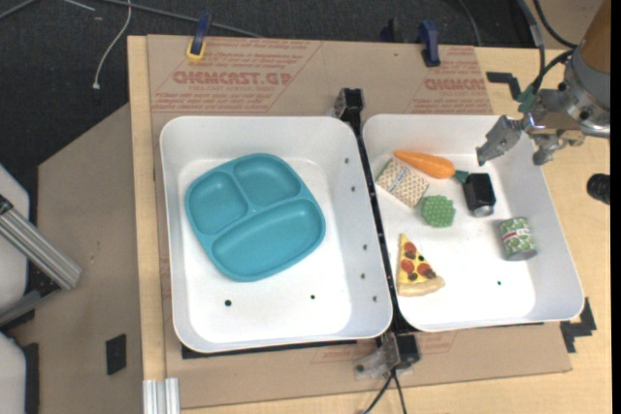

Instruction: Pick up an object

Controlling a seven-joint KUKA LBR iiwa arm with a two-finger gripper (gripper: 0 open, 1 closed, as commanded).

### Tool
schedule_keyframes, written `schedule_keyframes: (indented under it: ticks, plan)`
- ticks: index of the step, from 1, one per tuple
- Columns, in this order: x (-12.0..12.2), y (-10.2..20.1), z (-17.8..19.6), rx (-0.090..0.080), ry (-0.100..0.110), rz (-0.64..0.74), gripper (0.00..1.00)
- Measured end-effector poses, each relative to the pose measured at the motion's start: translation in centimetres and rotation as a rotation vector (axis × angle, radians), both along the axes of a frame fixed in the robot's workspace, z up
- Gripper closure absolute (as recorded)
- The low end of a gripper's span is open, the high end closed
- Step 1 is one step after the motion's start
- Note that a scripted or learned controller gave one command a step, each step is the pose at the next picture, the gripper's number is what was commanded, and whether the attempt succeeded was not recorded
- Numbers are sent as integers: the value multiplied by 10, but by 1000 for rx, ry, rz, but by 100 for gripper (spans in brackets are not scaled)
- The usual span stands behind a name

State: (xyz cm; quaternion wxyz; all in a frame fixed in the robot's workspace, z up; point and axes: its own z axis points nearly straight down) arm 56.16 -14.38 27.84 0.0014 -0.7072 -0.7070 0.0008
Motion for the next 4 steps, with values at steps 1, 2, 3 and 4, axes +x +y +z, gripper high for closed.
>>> schedule_keyframes:
  ticks: [1,2,3,4]
  plan:
    - [1,0,1,0,-2,0,0]
    - [6,-3,-56,0,-1,0,0]
    - [10,-8,-116,1,4,0,0]
    - [14,-14,-162,1,3,0,0]
